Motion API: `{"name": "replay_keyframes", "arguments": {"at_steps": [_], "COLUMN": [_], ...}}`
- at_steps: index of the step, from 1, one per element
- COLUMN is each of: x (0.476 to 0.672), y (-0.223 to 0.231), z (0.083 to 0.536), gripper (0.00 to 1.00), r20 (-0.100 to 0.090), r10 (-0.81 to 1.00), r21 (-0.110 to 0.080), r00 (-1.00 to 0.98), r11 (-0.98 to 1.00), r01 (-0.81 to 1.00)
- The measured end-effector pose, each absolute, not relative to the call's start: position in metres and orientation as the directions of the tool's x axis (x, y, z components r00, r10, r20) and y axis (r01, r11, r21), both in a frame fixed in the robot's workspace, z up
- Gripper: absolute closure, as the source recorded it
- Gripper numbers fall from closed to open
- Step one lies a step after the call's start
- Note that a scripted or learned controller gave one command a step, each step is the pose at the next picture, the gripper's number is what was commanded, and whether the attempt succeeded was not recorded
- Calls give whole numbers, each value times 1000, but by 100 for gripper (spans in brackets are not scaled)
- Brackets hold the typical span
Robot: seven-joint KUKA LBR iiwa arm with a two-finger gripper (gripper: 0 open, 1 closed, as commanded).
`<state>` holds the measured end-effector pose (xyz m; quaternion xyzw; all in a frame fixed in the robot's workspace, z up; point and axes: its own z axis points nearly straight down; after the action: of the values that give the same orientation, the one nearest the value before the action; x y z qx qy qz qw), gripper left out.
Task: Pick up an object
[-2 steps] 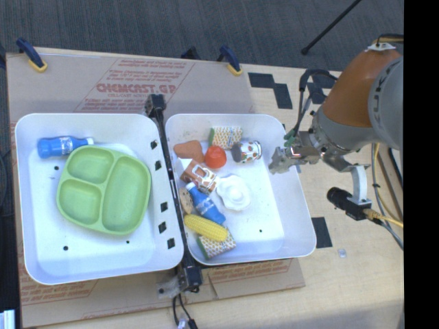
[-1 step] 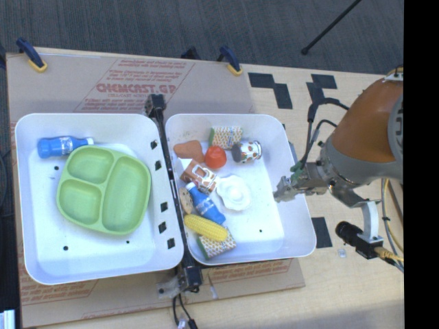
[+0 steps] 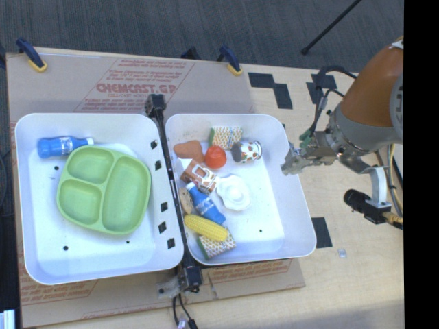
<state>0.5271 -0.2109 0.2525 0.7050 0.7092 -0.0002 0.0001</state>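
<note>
A: Where is the gripper (image 3: 293, 162) right now?

B: Just outside the right rim of the right bin (image 3: 296, 208), low beside the bench, with nothing between it and the bin wall. Whether it is parted or closed I cannot tell; it is small and grey against grey. Nothing looks held.

A: So which step is this?

B: I'd judge the approach: no object chosen yet. The next move calls for swinging left over the rim and dropping onto one item.

A: What's on offer?

B: The right bin holds a cluster toward its left side: a red ball (image 3: 215, 157), an orange piece (image 3: 188, 149), a white cup (image 3: 235, 193), a yellow corn cob (image 3: 206, 228), a blue bottle (image 3: 206, 205), a round patterned toy (image 3: 247, 151). The cup and toy sit nearest the arm, fairly free-standing.

A: And the left bin (image 3: 34, 252)?

B: A green divided plate (image 3: 104, 190) and a blue bottle (image 3: 60, 145) at the far corner, well apart from the gripper.

A: Anything unclear?

B: The arm (image 3: 374, 101) is cut off at the right, and the packed items by the divider overlap, so their edges are hard to separate.
</note>
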Motion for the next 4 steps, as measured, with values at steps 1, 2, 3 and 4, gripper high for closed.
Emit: {"name": "replay_keyframes", "arguments": {"at_steps": [1,2,3,4], "x": [476,476,477,476], "y": [-211,-211,-212,-211], "z": [231,219,261,218], "gripper": [100,100,100,100], "r20": [0,1,-1,1], "r10": [1000,1000,1000,1000], "r21": [-3,-4,1,-4], "r00": [-6,-6,-6,-6], "r11": [6,6,6,6], "r01": [1000,1000,1000,1000]}}
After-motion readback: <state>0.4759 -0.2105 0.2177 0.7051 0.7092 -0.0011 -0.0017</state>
